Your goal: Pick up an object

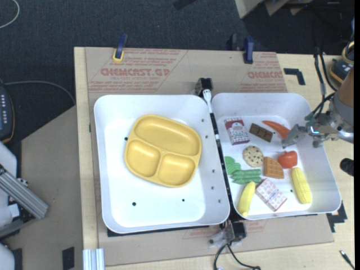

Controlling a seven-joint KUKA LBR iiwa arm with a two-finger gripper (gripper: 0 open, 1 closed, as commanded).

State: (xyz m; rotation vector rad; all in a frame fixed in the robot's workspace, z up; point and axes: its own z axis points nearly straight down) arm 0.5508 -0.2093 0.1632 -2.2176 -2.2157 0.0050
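Where dark carpet (84,16) surrounds it, the bench (169,66) — paper-covered — bears two bins (107,151).

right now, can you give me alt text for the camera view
The arm's gripper hangs over the right bin, above toy foods including a tomato, cookie, waffle and corn cob. The left bin holds a yellow divided plate.

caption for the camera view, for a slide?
Gripper over the right bin of toy food; yellow divided plate in the left bin.
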